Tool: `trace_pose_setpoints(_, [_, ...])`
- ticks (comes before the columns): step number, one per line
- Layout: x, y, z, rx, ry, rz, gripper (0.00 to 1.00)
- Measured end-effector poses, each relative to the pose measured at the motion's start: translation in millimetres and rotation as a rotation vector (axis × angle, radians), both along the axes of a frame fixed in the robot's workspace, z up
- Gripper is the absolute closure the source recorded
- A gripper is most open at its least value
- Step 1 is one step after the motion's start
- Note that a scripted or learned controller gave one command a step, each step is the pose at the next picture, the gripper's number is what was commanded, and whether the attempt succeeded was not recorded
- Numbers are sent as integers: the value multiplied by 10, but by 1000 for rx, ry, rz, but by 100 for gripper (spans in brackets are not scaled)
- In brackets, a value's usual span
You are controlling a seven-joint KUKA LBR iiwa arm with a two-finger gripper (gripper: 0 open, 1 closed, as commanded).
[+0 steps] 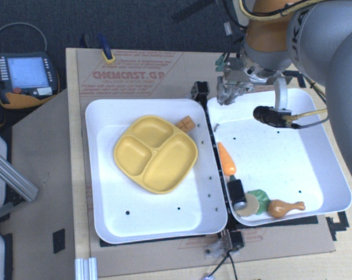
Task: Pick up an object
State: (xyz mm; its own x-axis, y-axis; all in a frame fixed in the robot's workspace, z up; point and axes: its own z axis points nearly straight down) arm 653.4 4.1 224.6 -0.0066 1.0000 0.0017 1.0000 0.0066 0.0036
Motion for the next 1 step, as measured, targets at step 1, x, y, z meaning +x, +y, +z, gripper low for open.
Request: trace_pose_setpoints(1, [103, 566, -39, -1, 1, -2, 100])
